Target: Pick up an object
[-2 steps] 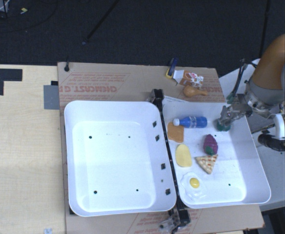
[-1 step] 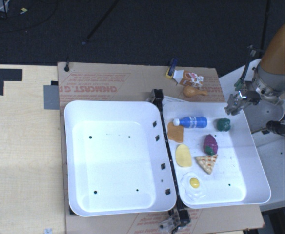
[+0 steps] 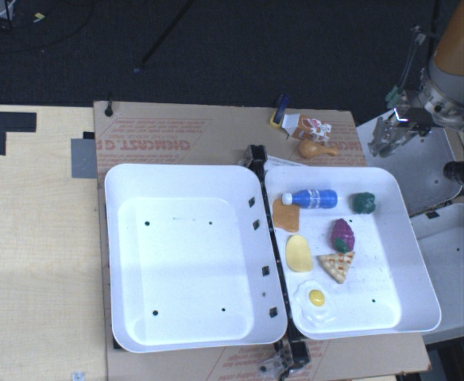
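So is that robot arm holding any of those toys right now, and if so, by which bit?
Nothing is held. The grey robot arm's gripper hangs outside the right-hand shallow white bin, with nothing in it; every toy lies in that bin or on the cardboard.

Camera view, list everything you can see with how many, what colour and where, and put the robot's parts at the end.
bins: two, white, side by side on the bench
bottle: one, blue with white cap, lying in the right bin, far side
green lump: one, dark green, right bin, far right corner
orange slice: one, orange, right bin, beside the divider
yellow oval: one, pale yellow, right bin, middle left
purple vegetable: one, purple with green, right bin, centre
pizza slice: one, tan, right bin, below the purple vegetable
fried egg: one, white with yellow yolk, right bin, near edge
toys: a small cluster, orange, red and white, on the cardboard behind the right bin
gripper: one, grey, upper right, beyond the bins
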